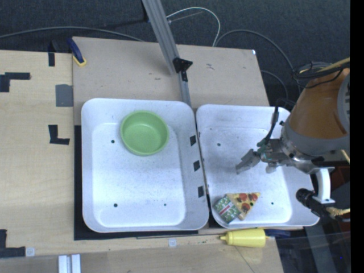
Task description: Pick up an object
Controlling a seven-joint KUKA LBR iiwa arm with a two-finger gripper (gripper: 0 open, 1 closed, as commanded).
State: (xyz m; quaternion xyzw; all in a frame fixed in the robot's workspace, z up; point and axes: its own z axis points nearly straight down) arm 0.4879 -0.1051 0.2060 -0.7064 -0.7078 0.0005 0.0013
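Hovering spread and empty, the tool (248, 165) sits above the pizza slice (243, 201).

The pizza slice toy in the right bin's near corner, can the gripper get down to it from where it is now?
Probably yes. The gripper hangs over the right bin just beyond the pizza slice toy, with bare floor between; the bin's corner walls may crowd it.

- table (222, 75): tan board top, light wood panel to its left with black tape marks
- left bin (96, 209) and right bin (227, 118) sit side by side on it, edges touching
- yellow bottle (245, 238) lies on its side on the table, just below the right bin's near edge
- blue-yellow clamp (76, 51) at the board's far-left corner
- grey pole (162, 30) slants in from the top, ending between the bins' far corners
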